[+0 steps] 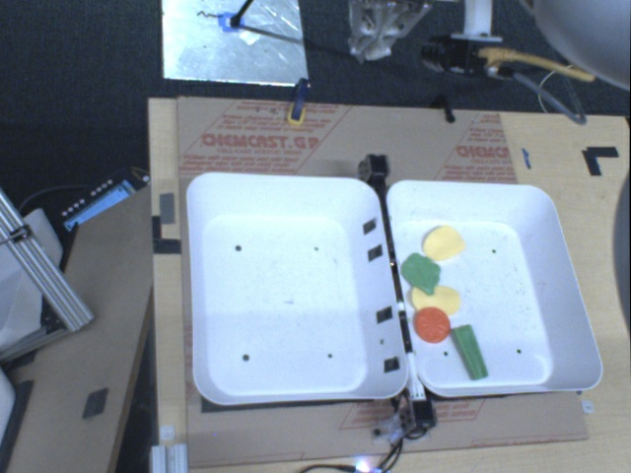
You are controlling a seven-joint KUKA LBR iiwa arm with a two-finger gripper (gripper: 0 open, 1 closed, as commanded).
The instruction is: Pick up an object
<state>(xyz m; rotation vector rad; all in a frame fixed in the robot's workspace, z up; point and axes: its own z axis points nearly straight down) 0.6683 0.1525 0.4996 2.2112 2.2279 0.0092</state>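
Objects for picking lie in the right bin (pixel 552 264), gathered near its left wall, in the lower right-centre of the frame. You have five small pieces there. A pale yellow disc (pixel 444 242) sits highest. Just below and left of it is a green leafy-shaped piece (pixel 420 270), which touches a second yellow piece (pixel 440 298) beneath it. An orange-red round piece (pixel 431 324) lies against the lower edge of that second yellow piece. A green oblong bar (pixel 469 351) lies tilted just to the lower right of the round piece, nearest the bin's bottom edge.

The left bin (pixel 281 205) sits beside the right one, and the two meet along a dark hinged seam down the centre of the frame. Both bins rest on a printed cardboard sheet (pixel 256 138) that covers the table (pixel 128 294).

Your gripper (pixel 380 23) hangs at the top of the frame, right of centre, well apart from both bins and above the dark floor beyond the table. Its fingers look pale and translucent, and you cannot tell whether they are open or closed; nothing is seen between them. A yellow cable (pixel 537 62) runs off to the right of the gripper. A shiny metal plate (pixel 232 28) lies at the upper left.
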